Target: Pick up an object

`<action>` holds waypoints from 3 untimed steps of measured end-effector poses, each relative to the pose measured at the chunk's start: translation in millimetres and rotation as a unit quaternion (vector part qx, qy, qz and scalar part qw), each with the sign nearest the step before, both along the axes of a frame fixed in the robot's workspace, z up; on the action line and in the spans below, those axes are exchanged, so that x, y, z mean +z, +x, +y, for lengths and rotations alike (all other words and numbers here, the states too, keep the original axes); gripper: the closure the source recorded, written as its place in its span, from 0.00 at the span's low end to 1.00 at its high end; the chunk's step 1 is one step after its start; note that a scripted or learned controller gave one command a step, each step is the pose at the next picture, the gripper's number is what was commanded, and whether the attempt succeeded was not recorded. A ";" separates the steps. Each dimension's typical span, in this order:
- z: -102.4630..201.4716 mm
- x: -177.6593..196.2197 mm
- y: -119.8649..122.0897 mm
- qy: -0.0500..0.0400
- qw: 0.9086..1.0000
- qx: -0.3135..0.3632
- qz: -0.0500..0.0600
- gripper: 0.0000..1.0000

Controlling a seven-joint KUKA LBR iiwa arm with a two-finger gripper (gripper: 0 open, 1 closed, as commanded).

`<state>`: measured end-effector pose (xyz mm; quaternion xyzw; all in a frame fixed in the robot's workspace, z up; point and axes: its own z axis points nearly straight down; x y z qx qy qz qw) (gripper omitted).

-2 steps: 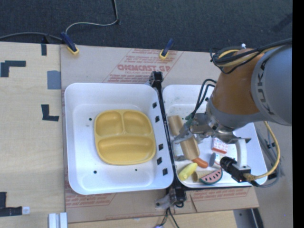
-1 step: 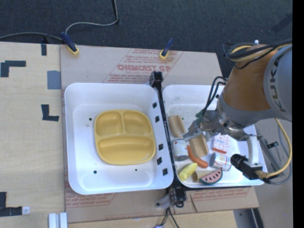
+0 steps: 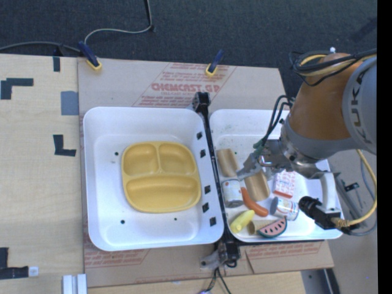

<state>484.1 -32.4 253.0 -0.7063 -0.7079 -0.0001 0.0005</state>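
Two shallow white plastic bins side by side on the table (image 3: pixel 37 182), on top of a flat brown cardboard sheet (image 3: pixel 171 87).

Left white bin (image 3: pixel 101 182): holds a yellow plastic plate with three parts (image 3: pixel 161 176), flat in the middle.

Right white bin (image 3: pixel 242 124): holds all the small things to pick up, bunched in the near half.
- Light brown roll (image 3: pixel 227 162): lies close to the black strip between the bins (image 3: pixel 207 158).
- Tan block (image 3: pixel 258 187): lies just under the pincer.
- Orange toy carrot (image 3: pixel 255 203): touches the near end of the tan block.
- Yellow toy banana (image 3: pixel 242 219): lies near the front wall, just beside the carrot.
- Toy watermelon slice, red with a green rind (image 3: pixel 273 228): sits right next to the banana, at the front wall.
- Small silver can (image 3: pixel 285 209): lies just beside the carrot, on the arm's side.
- White packet with red marks (image 3: pixel 285 184): lies just behind the can.

Big grey and orange robot arm (image 3: pixel 321 109): reaches in over the right bin.

Pincer (image 3: pixel 254 164): hangs low over the pile, between the brown roll and the white packet, right above the tan block. Apart or together: cannot tell. Cannot tell if touching the block either.

Two yellow clamps (image 3: pixel 92 60) at the far edge of the cardboard.
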 end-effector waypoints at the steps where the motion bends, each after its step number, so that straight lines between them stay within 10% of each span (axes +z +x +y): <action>1: 3.0 5.4 0.0 0.000 1.000 0.000 0.000 1.00; 3: -3.2 4.1 -0.3 -0.001 1.000 -0.001 0.000 1.00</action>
